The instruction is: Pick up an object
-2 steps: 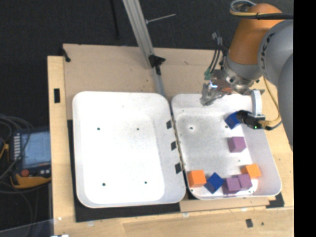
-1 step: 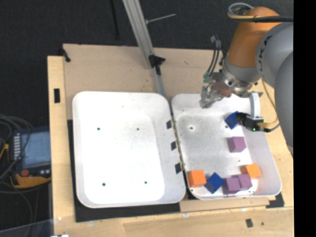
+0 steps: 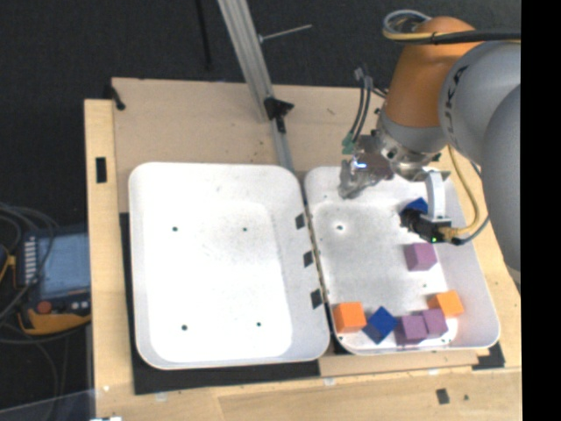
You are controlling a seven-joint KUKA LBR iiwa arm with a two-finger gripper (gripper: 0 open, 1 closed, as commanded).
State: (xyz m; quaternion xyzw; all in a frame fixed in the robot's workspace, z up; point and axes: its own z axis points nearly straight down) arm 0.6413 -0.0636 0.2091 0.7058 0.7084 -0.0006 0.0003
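Several small blocks lie in the right bin (image 3: pixel 368 244). A blue block (image 3: pixel 415 207) sits near the far right wall, partly hidden by the arm's cabling. A purple block (image 3: pixel 421 256) lies below it. Along the near wall sit an orange block (image 3: pixel 350 316), a blue block (image 3: pixel 380 323), two purple blocks (image 3: pixel 410 329) (image 3: pixel 434 321) and another orange block (image 3: pixel 450 303). My gripper (image 3: pixel 353 182) hangs over the bin's far left corner, apart from all the blocks, and I see nothing in it.
The left bin (image 3: pixel 145 235) stands beside the right one, with only a narrow gap between them. A slanted metal pole (image 3: pixel 250 51) rises behind the bins. A handheld controller (image 3: pixel 53 274) rests off the bench's left edge.
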